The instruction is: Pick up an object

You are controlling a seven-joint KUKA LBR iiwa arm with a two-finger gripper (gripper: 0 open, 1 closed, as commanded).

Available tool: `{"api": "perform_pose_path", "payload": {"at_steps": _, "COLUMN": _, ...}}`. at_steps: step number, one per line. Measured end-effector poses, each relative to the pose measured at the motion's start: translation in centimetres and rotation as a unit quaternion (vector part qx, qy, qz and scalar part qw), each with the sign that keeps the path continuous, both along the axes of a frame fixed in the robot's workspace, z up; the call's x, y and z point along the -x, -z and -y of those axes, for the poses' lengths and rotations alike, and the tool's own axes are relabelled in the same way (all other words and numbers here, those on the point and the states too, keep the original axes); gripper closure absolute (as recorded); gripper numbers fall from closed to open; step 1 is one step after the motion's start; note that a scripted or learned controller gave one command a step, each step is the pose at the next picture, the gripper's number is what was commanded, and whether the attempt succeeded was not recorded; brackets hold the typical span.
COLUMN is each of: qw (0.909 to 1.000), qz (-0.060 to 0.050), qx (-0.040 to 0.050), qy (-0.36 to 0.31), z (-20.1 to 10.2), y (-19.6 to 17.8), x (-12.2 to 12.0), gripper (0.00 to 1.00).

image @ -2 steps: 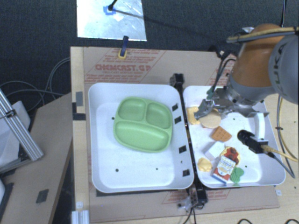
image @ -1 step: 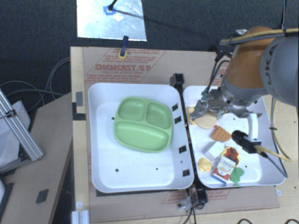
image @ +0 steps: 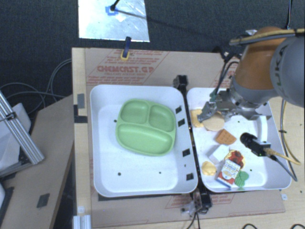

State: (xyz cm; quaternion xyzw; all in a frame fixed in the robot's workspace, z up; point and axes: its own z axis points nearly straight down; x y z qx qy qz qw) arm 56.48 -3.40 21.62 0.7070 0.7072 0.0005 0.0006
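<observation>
The pincer (image: 208, 112) hangs low over the upper left part of the right bin (image: 261, 170), right at a yellow piece (image: 196, 117) and a pale round piece (image: 215, 123) that lie touching each other. So the step in hand looks like the reach onto a target, with nothing visibly gripped. Whether the pincer is apart or together I cannot tell, since the grey wrist above masks it. These two pieces are the likeliest picks. The next move calls for a settled descent centred on one of them, then a closing and a straight lift. Room is tight on the left: the yellow piece sits just beside the bin's inner wall, next to the left bin (image: 107, 142) with its green divided plate (image: 145, 127), so a jaw could catch that edge. Nearer the camera lie a brown toast-like piece (image: 225, 137), a white block (image: 217, 152), a small yellow lump (image: 208, 167) and a red and white carton (image: 230, 166), crowded together. The bin's far right floor is more open, and the worktop (image: 143, 68) beyond the bins is bare.
</observation>
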Motion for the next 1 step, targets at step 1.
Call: {"api": "perform_pose_path", "payload": {"at_steps": 1, "qw": 1.0, "qz": 0.001, "qx": -0.0003, "qy": -0.002, "z": -0.49, "y": -1.8, "x": 0.46, "gripper": 1.0}}
